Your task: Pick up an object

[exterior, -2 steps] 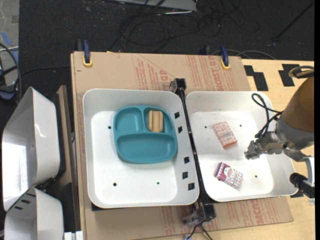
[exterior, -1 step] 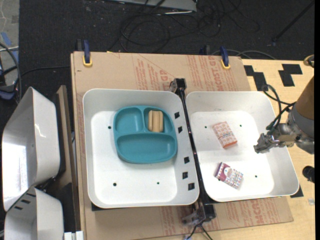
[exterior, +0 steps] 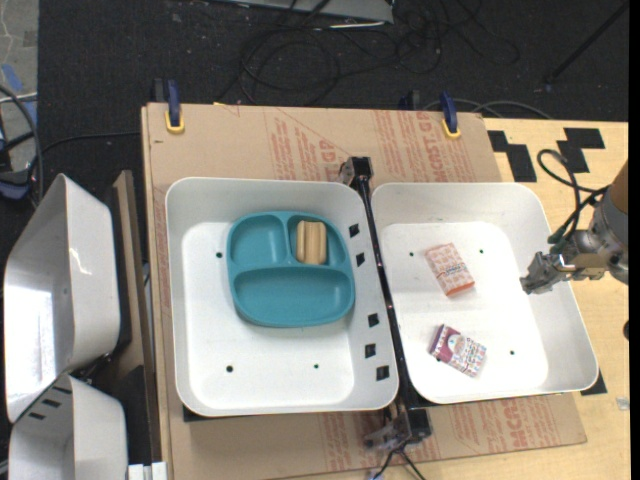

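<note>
Purple flat packet (exterior: 458, 351); gripper (exterior: 534, 277) over right bin (exterior: 560, 298).

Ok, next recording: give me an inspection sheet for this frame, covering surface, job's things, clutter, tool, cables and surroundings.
Surface: cardboard-covered bench bearing a left bin and a right bin, side by side.
Job's things: teal divided tray in the left bin, with a tan block in its upper right compartment; pink-and-white packet and purple-and-white packet lying flat and apart in the right bin.
Clutter: nothing seen in the bins beyond these.
Tool: tool over the right bin's right side, apart from both packets; nothing seen in it.
Cables: black cables on the floor behind the bench; another by the arm.
Surroundings: dark floor; white tubs to the left.
</note>
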You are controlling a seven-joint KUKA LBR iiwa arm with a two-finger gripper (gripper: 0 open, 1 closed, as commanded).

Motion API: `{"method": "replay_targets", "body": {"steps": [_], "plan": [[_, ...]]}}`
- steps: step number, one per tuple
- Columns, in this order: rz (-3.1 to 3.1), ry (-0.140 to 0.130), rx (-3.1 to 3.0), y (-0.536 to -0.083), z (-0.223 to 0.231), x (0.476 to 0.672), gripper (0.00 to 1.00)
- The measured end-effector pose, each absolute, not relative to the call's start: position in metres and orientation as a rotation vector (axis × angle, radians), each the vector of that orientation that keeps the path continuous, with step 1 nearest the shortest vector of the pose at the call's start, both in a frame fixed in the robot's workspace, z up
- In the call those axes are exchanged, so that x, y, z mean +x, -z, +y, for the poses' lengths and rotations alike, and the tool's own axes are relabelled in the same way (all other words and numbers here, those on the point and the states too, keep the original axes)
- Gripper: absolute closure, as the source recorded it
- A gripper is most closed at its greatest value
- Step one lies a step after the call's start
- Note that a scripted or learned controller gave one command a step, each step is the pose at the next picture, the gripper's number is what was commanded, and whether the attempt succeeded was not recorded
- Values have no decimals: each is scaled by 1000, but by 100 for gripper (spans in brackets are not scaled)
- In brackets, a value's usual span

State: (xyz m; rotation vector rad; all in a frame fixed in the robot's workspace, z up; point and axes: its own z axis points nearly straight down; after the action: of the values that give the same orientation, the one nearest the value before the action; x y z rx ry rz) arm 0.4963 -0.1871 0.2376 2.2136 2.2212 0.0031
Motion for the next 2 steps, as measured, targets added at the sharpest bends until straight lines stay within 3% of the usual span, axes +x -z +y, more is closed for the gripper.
{"method": "replay_targets", "body": {"steps": [2], "plan": [[2228,-1,2214,-227,-89,522,100]]}}
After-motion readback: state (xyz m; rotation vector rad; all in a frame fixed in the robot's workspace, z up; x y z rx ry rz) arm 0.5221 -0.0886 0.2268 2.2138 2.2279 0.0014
